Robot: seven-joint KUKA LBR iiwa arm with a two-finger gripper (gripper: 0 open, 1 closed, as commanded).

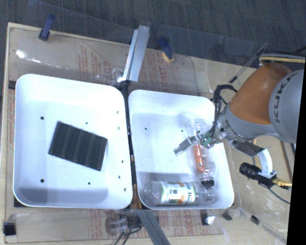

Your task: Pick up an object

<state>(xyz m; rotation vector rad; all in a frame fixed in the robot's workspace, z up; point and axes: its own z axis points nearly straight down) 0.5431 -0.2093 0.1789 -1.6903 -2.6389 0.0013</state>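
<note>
I cannot tell how my gripper [194,142] is set above the small orange-filled bottle [201,161] by the right bin's [160,106] right wall, so I should centre over it before closing.

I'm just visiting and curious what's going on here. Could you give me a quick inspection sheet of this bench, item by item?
Surface: wooden bench bearing a left bin and a right bin, side by side.
Job's things: dark ribbed pad lying flat in the left bin; clear bottle on its side along the right bin's near wall; small orange tube and crumpled clear wrap beside it.
Clutter: blue clamps at the bench's far edge.
Grippers: gripper low in the right bin, near the orange tube; grip too blurred to judge.
Cables: black cable looping by the arm.
Surroundings: dark carpet.
</note>
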